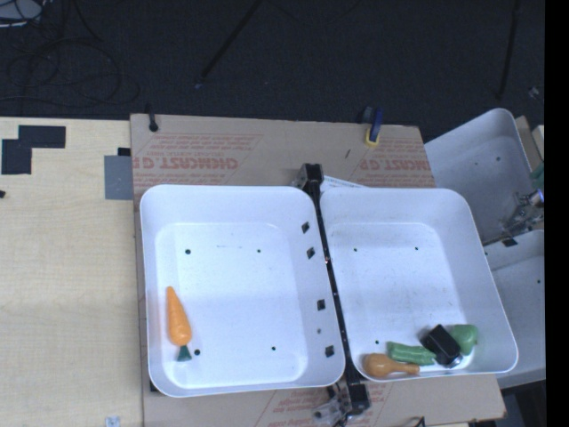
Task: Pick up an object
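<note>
An orange toy carrot (pixel 178 319) with a small green top lies near the front left corner of the left bin (pixel 227 205). In the front right corner of the right bin (pixel 404 205) sit a cluster of items: a black block (pixel 441 343), a green rounded piece (pixel 464 334) behind it, a green elongated piece (pixel 409 353), and an orange-yellow gourd-shaped toy (pixel 388 366) against the front wall.
The two white bins sit side by side on a cardboard sheet (pixel 267 152), joined by black clips along the middle divider (pixel 322 269). A grey metal plate (pixel 484 158) stands at the right. A wooden bench surface (pixel 62 265) spreads to the left.
</note>
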